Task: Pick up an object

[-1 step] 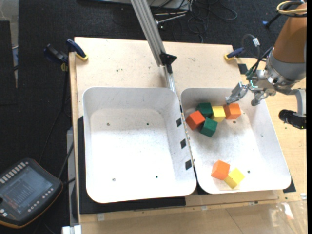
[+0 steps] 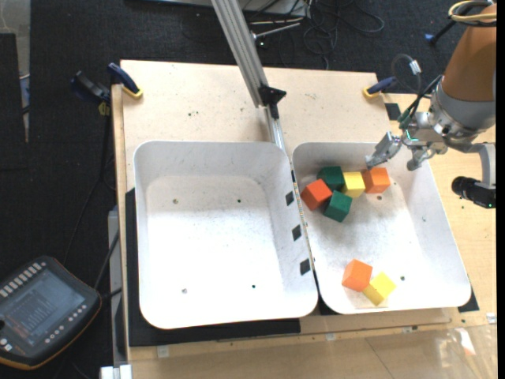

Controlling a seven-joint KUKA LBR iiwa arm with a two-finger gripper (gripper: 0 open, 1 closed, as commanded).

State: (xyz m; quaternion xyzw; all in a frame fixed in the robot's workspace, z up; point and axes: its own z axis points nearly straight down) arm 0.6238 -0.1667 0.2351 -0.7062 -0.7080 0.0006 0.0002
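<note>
Claw (image 2: 398,152) open, fingers apart, empty; just below-left, an orange cube (image 2: 378,179), seemingly light and rigid, best gripped across flat sides.

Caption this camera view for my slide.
Pincer spread above orange cube among blocks in right bin.

cam spot: my one fixed view, up above the bench (image 2: 237,93)
facing: slanted down, both bins (image 2: 158,235) framed

A pale speckled bench (image 2: 237,101) carries two white bins, left (image 2: 158,180) and right (image 2: 442,243), side by side
</note>
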